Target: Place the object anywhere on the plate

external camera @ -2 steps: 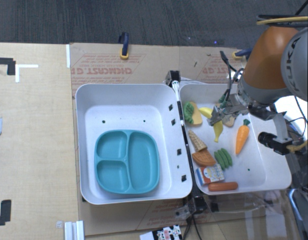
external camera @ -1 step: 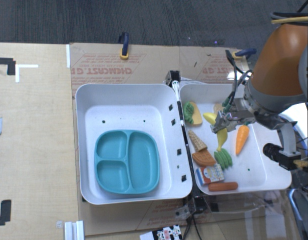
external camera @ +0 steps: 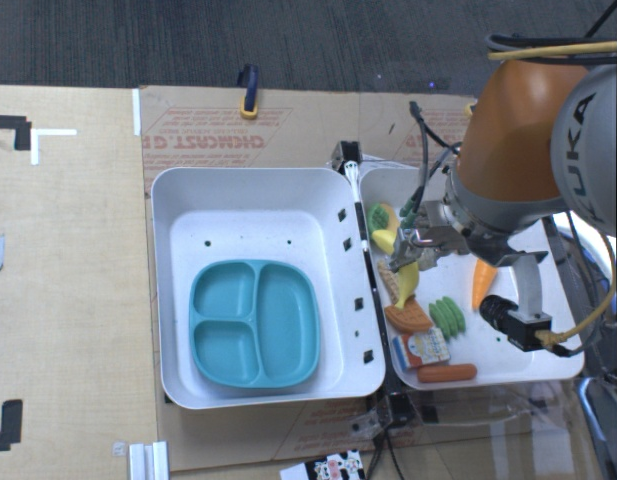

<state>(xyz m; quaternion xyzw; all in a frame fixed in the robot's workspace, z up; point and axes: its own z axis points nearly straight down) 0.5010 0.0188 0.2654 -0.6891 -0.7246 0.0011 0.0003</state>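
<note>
Sitting bare in the left bin, one teal plate with three compartments waits well apart from the toy food it is meant to receive. Across the divide, the right bin holds the clutter: one yellow piece beside one small green piece at the top, one yellowish piece under the tool, one orange-brown piece, one green ridged piece, one small printed carton, one red sausage along the bottom wall and one orange carrot further right. One gripper hangs low over the left of that pile, the arm's orange band looming above; whether its fingers are spread or pinched on anything cannot be told from this slant, and which piece is the object is not settled. Done well, the step likely calls for a clean pinch on a single piece, a straight lift clear of both bin walls, then a release low over any compartment.
</note>
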